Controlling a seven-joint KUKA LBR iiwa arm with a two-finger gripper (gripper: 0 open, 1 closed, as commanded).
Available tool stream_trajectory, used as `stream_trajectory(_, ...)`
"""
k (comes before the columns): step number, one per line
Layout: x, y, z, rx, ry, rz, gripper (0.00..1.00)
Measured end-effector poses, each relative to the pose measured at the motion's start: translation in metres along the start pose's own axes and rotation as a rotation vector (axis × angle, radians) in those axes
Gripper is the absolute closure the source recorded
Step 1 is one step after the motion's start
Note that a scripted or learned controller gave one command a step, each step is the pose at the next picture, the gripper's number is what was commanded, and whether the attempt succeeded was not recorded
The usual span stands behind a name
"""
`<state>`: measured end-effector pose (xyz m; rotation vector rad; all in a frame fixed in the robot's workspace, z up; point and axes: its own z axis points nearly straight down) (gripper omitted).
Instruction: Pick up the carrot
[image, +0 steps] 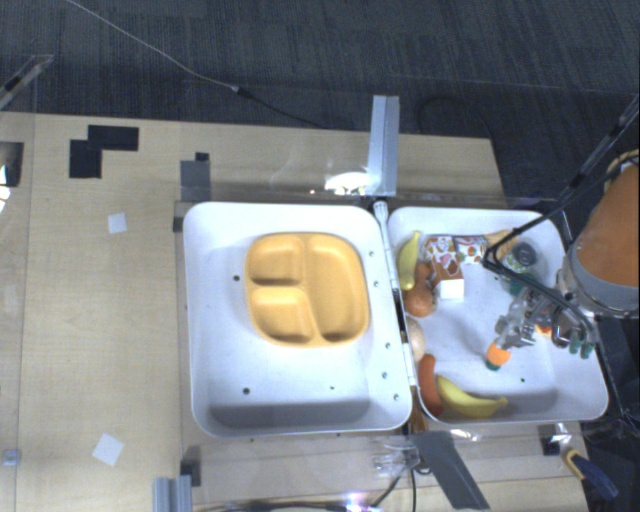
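Observation:
The carrot (497, 353) is a small orange piece with a green end, lying near the middle of the right bin (590, 400). My gripper (512, 333) reaches in from the right and hangs just above and to the right of the carrot, its tip right at the carrot's upper end. Whether the two touch is unclear from this angle.
A yellow sectioned plate (305, 288) sits in the left bin (215, 390). The right bin also holds a banana (470, 400) at the front, another banana (408, 258), a white block (451, 290), a brown round fruit (421, 301), a printed packet (455, 250) and a red item (428, 375).

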<state>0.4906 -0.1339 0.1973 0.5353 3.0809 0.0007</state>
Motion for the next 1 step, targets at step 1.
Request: stream_trajectory(1, -0.0248, -0.0711, -0.0675, 0.004, -0.002, -0.028, 1.0)
